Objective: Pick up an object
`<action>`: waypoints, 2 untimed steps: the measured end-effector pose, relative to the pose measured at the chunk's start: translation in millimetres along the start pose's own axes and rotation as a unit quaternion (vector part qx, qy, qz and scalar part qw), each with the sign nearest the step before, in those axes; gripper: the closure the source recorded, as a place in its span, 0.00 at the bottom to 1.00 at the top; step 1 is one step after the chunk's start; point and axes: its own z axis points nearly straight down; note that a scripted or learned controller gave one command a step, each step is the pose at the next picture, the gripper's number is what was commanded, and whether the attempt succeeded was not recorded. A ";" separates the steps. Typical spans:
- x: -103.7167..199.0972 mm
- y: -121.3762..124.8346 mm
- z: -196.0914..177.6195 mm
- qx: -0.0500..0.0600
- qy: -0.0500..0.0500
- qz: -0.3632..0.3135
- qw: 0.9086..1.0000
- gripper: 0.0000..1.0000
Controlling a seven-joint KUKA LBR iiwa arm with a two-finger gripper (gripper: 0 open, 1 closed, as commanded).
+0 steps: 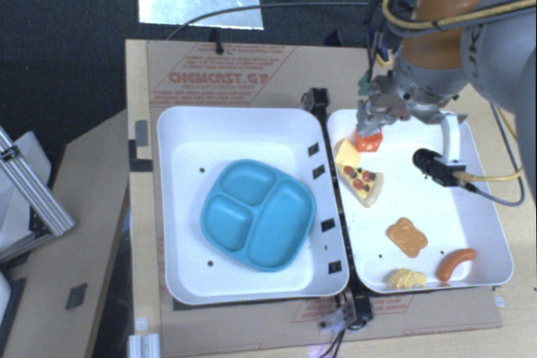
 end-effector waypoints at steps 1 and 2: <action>60.3 1.1 9.3 0.000 0.000 0.000 1.000 1.00; 103.4 7.7 13.0 0.000 0.000 0.001 1.000 1.00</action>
